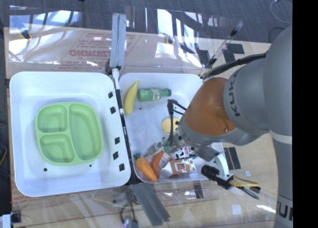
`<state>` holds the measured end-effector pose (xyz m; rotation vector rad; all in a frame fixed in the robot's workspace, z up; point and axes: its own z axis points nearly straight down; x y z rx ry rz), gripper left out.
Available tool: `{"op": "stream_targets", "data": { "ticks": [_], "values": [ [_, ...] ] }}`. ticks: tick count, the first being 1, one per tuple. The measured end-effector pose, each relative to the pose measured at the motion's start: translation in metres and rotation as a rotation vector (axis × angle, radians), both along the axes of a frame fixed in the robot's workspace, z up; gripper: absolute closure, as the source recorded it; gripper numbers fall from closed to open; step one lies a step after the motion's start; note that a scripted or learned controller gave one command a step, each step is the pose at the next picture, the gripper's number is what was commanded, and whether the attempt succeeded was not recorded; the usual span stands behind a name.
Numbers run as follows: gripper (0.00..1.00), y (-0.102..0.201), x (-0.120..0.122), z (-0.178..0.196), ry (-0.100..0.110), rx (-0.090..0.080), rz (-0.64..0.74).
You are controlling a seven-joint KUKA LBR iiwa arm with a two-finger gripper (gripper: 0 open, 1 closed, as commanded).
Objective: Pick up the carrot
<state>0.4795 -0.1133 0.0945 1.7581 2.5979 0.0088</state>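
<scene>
From the overhead camera I see the arm (233, 108) covering the gripper (171, 142); how its jaws stand I cannot tell. Below-left of it lies the carrot (145, 169), beside a red sausage-like piece (157, 162) and a packet (182, 167). Above are a banana (130, 97) and green bottle (153, 94), all in the right bin (149, 79). The left bin (20, 122) holds a green tray (68, 132).

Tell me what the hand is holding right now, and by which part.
It cannot be told. The arm covers the hand over the right bin. The carrot lies in that bin's near corner, with nothing seen gripping it.
</scene>
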Motion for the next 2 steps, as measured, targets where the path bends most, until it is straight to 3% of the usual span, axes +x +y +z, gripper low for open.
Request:
{"op": "stream_targets", "data": {
  "ticks": [1, 2],
  "values": [
    [0.00, 0.0093, -0.0023, -0.0025, 0.008, -0.002, 0.111],
    [1.00, 0.0103, -0.0008, 0.0072, 0.005, -0.002, 0.117]
  ]
}}
